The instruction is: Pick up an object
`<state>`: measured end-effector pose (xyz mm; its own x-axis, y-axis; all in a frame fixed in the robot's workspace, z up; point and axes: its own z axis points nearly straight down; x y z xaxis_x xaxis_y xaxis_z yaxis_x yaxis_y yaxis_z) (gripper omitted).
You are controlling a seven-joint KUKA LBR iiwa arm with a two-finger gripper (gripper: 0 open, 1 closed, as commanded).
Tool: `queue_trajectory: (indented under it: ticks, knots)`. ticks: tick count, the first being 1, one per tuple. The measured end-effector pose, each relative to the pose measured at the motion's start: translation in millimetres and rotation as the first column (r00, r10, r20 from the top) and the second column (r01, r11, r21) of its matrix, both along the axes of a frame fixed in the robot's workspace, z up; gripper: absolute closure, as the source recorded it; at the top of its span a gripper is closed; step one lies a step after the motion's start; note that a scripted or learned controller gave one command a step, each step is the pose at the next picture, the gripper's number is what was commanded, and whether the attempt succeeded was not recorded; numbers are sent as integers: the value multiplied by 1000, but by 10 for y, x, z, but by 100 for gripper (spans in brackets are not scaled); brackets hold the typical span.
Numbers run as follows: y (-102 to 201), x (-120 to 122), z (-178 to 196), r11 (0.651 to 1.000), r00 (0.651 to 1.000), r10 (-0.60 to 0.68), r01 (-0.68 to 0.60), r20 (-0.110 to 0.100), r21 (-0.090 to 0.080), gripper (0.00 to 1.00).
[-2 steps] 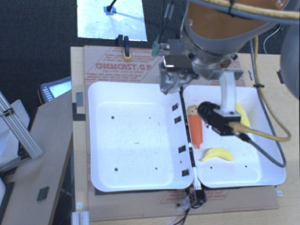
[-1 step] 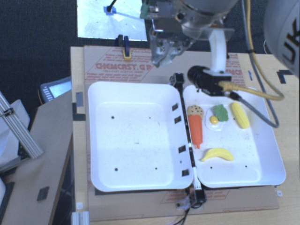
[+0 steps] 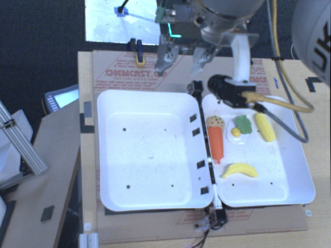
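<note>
Orange plastic, smooth and stiff, is what you see on the carrot (image 3: 215,142), which lies in the right bin (image 3: 289,192) just beside the divider, well below the gripper (image 3: 182,61). I judge it is a light toy, hard and a little slippery, so you should take it across the middle, where it is still thick enough. Its long axis runs up and down in the camera view, with the narrow tip toward the near edge and the wide end touching a round cookie (image 3: 215,121). The banana (image 3: 240,170) lies nearby, almost crosswise. Your gripper hangs above the far rim with its two fingers spread apart, nothing between them
</note>
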<state>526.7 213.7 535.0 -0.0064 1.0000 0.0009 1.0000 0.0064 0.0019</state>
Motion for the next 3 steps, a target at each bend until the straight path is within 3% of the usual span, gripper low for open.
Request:
queue_trajectory:
  ticks: [1,2,3]
  knots:
    - [1,2,115,1000,1000,4,-4,2,1,100]
    - [1,2,112,1000,1000,6,-6,2,1,0]
    - [1,5,226,1000,1000,10,-10,5,2,100]
